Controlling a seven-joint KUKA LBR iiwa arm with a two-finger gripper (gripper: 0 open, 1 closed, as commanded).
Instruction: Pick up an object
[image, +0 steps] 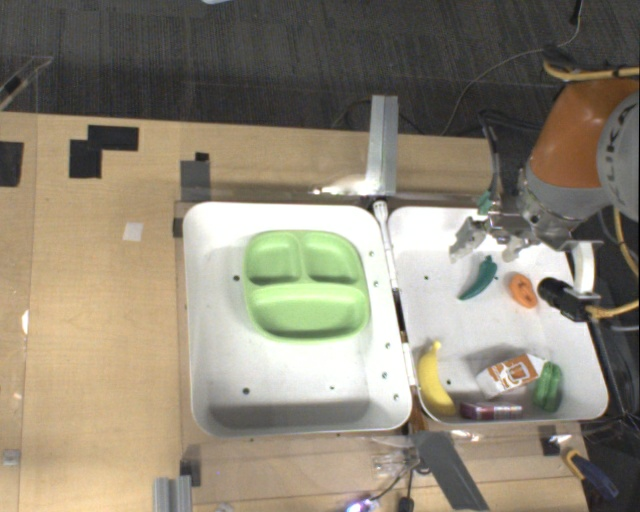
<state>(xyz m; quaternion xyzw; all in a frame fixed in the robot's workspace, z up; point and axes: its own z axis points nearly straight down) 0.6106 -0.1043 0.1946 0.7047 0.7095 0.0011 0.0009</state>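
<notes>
Green pepper-shaped toy (478, 279) lies loose on the floor of the right bin (430, 300), just below the gripper (490, 238), whose fingers are spread apart and empty. You should centre over its middle, turn the fingers across its narrow width, and descend fully before closing; the orange piece (522, 290) sits near.

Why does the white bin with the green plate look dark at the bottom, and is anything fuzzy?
In the camera view, the left bin has a grey shadow along its near wall, below the green divided plate; a bright glare sits on the metal post near the bins' top edge; the gripper and the orange arm band look soft and slightly blurred.
</notes>
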